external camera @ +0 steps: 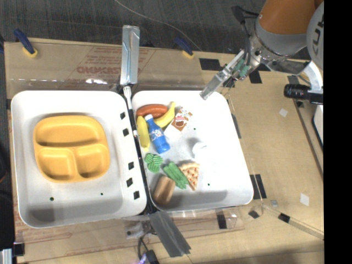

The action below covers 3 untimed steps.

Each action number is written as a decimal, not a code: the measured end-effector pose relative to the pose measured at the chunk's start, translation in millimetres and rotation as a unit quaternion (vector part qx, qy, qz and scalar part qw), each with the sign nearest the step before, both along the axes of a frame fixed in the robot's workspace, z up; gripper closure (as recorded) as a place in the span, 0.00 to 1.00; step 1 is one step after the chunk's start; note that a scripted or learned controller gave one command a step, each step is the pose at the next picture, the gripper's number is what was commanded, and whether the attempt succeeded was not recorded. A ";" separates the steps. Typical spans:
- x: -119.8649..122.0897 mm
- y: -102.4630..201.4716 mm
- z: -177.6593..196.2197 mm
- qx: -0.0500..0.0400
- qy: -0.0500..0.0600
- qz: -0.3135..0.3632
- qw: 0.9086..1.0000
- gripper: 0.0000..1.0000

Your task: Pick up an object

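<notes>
While the arm reached in from three o'clock, its gripper (pixel 212 89) hung over the upper right corner of the right bin (pixel 220 175), at about one o'clock from that bin's middle, and nothing showed between its slim fingers; whether they were parted or closed could not be told at this slant.

The left bin (pixel 22 147) held a yellow divided tray (pixel 71 147), which lay flat near the bin's centre.

The right bin's contents crowded its nine o'clock side. A red sausage (pixel 152 110) lay at eleven o'clock, with a banana (pixel 168 116) just beside it. A yellow bottle-like piece (pixel 142 131) lay along the bin's left wall, touching a blue bottle (pixel 158 137). A small brown and white item (pixel 180 120) sat at twelve o'clock. A whitish object (pixel 198 146) rested near the centre, apart from the rest. Toward seven o'clock lay a green leafy piece (pixel 153 161), a green vegetable (pixel 175 173), a pizza slice (pixel 191 175) touching it, and a brown cylinder (pixel 163 190) nearest the front wall. All lay well apart from the gripper.
</notes>
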State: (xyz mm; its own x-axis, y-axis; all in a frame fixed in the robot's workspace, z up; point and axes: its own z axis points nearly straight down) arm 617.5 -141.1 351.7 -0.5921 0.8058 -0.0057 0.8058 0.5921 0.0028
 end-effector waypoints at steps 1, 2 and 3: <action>-8.2 1.3 -160.3 0.002 0.009 -0.065 0.998 0.00; 28.9 26.4 -225.6 0.001 0.001 -0.177 0.984 0.00; -5.1 37.0 -237.7 -0.001 -0.025 -0.161 0.987 0.00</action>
